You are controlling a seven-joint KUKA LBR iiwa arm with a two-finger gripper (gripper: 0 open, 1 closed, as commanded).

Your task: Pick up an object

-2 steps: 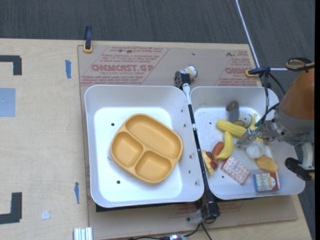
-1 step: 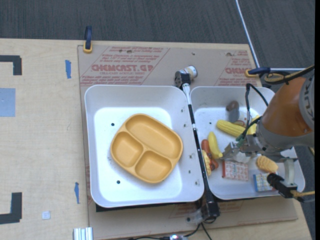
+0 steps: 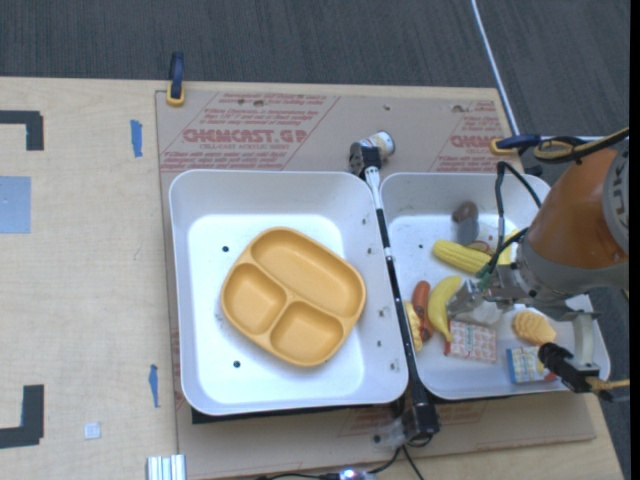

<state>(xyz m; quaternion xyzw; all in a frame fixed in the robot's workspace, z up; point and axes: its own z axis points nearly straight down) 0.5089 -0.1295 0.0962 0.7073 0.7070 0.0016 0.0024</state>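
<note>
so the gripper (image 3: pixel 487 290) is down in the right bin (image 3: pixel 430 213) by the banana (image 3: pixel 441 303) and corn (image 3: pixel 461 257), can't tell its state, yellow tray (image 3: pixel 292 296) in left bin (image 3: pixel 200 208)

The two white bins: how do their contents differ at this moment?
The left bin holds one large thing, an orange divided plate; the right bin holds several small ones, among them a corn cob, a banana and a small printed packet. The arm reaches into the right bin, not the left bin. Both are shallow, white and set side by side.
</note>
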